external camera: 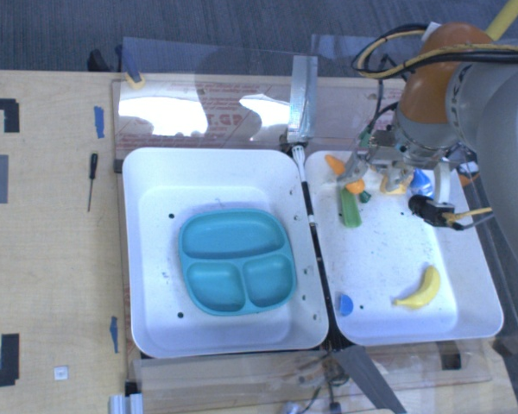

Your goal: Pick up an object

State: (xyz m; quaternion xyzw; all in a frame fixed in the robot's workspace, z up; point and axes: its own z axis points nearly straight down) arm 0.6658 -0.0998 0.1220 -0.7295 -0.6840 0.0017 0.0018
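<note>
My gripper (pixel 382 169) hangs low over the far part of the right bin (pixel 466 317), under the grey wrist with its orange band. Just left of it lie a green stick-shaped piece (pixel 351 208) and two small orange pieces (pixel 335 164) (pixel 355 187). A blue object (pixel 421 180) and a pale yellow bit (pixel 395 189) sit right beside the gripper, partly hidden by it. A yellow banana (pixel 419 289) rests near the bin's front right. A small blue round piece (pixel 345 304) lies at the front left corner.
The left bin (pixel 147 188) holds a teal divided plate (pixel 236 260). A metal post (pixel 302 102) stands behind the seam between the bins. The middle of the right bin has open floor.
</note>
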